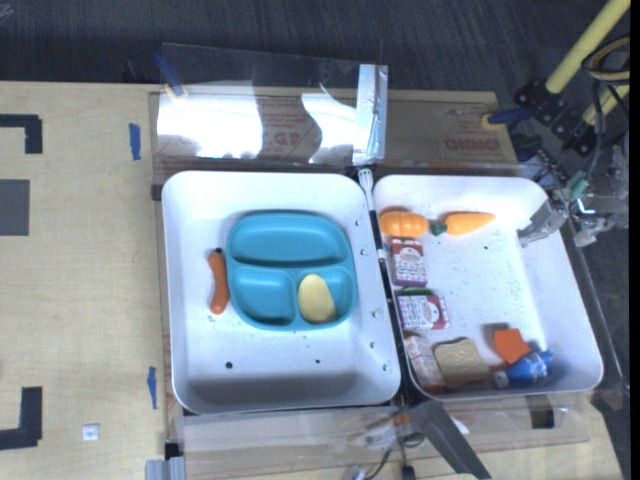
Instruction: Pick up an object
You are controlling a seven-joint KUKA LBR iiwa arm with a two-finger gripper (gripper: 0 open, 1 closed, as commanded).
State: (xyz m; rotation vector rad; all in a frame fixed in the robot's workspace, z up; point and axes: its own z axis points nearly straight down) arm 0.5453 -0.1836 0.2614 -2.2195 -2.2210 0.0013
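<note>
The left bin (190, 218) holds a blue divided plate (285, 248). A yellow egg-shaped piece (316, 298) lies in the plate's lower right compartment. An orange sausage (216, 281) lies on the bin floor just left of the plate. In the right bin (560, 298), a small orange pumpkin (403, 224) and a carrot (466, 223) lie along the back wall. Two red-and-white packets (408, 263) (422, 311) sit by the left wall. At the front are a bread slice (460, 360), an orange block (511, 345) and a blue object (528, 368).
A clear plastic panel (270, 118) stands behind the left bin. A yellow pole (590, 33) and dark cables with a grey clamp (575, 203) crowd the right bin's far right rim. The wooden bench (80, 268) spreads out to the left.
</note>
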